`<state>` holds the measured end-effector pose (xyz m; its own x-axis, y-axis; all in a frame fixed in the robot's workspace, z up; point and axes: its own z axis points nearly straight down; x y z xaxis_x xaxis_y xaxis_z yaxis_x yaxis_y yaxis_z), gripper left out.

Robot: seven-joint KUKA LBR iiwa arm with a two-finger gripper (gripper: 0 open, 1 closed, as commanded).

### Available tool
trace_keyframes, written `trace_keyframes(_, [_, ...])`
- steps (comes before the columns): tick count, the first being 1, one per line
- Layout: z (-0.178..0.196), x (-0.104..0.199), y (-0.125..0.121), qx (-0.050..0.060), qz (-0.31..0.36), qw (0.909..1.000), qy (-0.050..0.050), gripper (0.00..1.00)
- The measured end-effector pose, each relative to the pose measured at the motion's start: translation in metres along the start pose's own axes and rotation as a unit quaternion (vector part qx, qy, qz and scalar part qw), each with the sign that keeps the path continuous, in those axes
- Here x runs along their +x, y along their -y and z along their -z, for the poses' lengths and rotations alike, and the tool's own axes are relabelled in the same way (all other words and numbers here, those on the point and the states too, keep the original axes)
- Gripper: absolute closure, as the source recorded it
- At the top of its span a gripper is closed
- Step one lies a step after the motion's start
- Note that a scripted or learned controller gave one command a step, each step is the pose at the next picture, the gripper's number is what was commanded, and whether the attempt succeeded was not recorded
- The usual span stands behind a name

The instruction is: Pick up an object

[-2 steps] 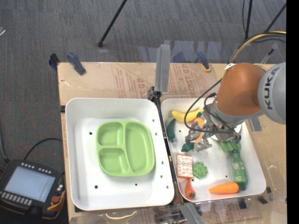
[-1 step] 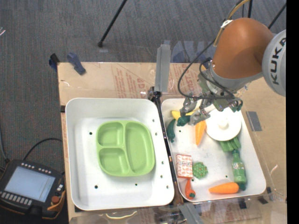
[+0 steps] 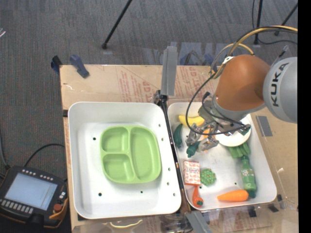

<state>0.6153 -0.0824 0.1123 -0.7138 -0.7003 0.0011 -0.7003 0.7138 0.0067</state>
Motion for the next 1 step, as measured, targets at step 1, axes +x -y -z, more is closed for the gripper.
trace_keyframes(1, [0.117,-0.0395,-0.0388,0.008,0.027,0.9996,0.007,1.0])
